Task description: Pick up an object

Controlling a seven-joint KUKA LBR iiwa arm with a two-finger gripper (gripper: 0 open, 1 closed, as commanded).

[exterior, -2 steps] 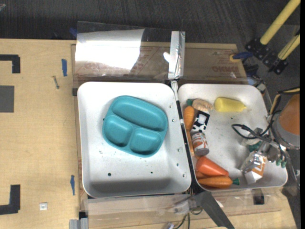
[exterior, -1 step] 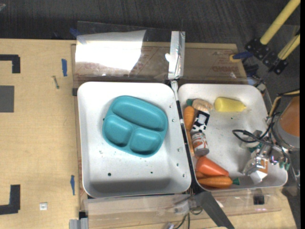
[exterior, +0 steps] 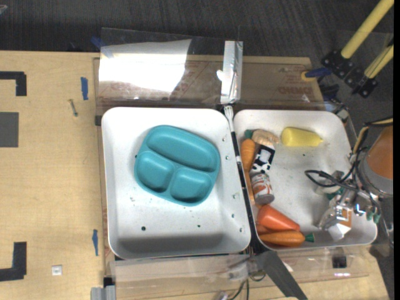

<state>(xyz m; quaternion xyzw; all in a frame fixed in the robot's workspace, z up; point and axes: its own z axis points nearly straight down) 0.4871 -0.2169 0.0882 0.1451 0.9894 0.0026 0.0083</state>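
Note:
The right bin (exterior: 300, 189) holds a yellow lemon-shaped piece (exterior: 301, 137) at the back. Along its left wall lie a small orange carrot (exterior: 248, 154), a black-and-white patterned item (exterior: 266, 157) and a small jar (exterior: 262, 186) on its side. A red-orange cone (exterior: 277, 218) lies at the front left, touching an orange carrot (exterior: 285, 236). My gripper (exterior: 339, 218) hangs low over the bin's front right corner, well to the right of these items, with cables trailing from it. No object shows in its grasp.
The left bin (exterior: 122, 211) holds a teal divided plate (exterior: 178, 163). A grey divider separates the two bins. The arm's orange band (exterior: 381, 158) stands at the right edge. Yellow-legged equipment (exterior: 365, 27) sits at the far right, behind the bins.

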